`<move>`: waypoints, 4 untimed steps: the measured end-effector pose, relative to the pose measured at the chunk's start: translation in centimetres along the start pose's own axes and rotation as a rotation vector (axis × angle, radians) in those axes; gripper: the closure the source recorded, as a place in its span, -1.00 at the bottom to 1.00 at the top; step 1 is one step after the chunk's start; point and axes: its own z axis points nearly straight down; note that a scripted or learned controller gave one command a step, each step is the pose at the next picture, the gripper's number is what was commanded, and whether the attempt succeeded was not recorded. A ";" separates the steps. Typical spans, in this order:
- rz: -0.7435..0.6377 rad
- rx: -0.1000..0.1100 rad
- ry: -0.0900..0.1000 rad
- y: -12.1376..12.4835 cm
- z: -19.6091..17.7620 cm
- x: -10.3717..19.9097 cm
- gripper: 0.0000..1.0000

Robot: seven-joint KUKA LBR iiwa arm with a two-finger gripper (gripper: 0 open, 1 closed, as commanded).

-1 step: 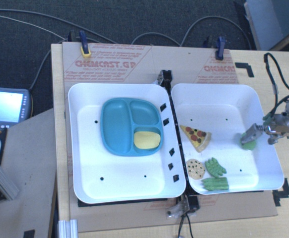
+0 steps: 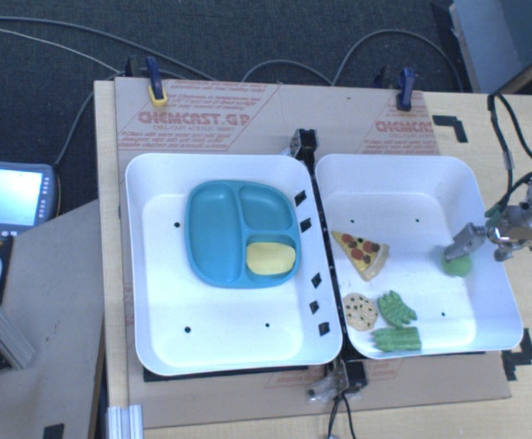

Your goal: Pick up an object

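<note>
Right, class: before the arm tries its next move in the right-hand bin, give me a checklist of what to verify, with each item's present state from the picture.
1. Gripper is over the right bin, at its right side: ok.
2. A target lies near it: the small green object sits right beside the gripper: ok.
3. That green object is between the fingers: cannot tell.
4. Space around the target: pizza slice, cookie and the two green vegetables lie apart from it, toward the bin's left and front: ok.
5. Left bin undisturbed: blue divided plate lies flat with the yellow item in its lower right compartment: ok.
</note>
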 end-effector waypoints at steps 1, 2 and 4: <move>0.001 0.006 0.003 -1.1 5.5 0.2 -1.00; 0.000 0.004 0.002 -0.5 11.6 0.3 -1.00; 0.001 0.000 0.001 -0.5 10.5 0.3 1.00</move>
